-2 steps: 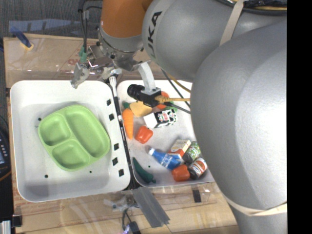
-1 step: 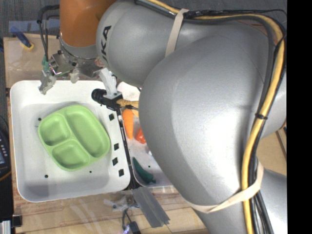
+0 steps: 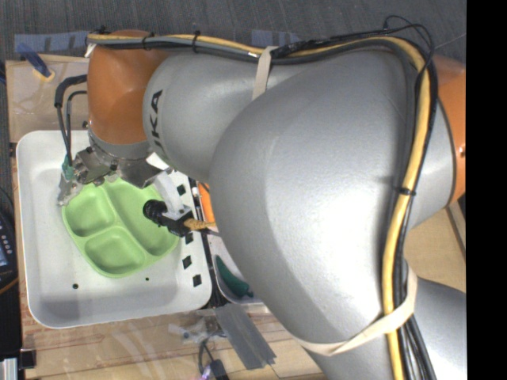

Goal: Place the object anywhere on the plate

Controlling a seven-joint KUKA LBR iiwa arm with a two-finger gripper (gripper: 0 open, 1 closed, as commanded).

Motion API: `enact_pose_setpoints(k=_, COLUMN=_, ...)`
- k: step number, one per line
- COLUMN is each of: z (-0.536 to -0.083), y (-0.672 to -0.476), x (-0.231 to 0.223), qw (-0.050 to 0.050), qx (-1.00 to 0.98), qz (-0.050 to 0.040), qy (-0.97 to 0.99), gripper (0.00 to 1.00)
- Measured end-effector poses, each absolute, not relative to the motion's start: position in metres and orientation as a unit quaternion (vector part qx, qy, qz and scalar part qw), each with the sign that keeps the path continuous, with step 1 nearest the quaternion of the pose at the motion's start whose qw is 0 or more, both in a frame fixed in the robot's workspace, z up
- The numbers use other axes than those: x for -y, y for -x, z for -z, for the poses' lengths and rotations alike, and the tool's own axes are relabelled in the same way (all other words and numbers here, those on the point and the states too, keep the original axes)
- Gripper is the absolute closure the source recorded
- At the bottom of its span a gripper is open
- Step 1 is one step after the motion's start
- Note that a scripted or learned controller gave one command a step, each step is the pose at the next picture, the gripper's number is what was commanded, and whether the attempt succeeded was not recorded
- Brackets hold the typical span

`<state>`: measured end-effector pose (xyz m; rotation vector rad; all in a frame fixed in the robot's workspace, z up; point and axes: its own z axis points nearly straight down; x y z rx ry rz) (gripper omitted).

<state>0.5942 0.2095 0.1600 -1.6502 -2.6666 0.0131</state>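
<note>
One green divided plate point(image 3: 119, 232) lies in the left bin point(image 3: 47, 291) under the gripper point(image 3: 79, 176), finger state unreadable, no object visibly placed.

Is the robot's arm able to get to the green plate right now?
Probably yes. The arm already stretches across to the left bin, and its wrist end hangs at the top edge of the green plate. Nothing seems to stand between them. The plate's compartments lie open below it.

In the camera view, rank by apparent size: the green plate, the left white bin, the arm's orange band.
1. Left white bin, clearly largest.
2. Orange band and green plate look similar; the band sits nearer the camera and the arm hides part of the plate, so I won't rank them.
</note>
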Motion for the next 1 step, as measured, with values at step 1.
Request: enact_pose_setpoints(k=1, z=-0.1461, y=-0.5505, x=-0.2056, qw=0.003, qx=0.877, qz=-0.0040, qy=0.480, gripper=0.00)
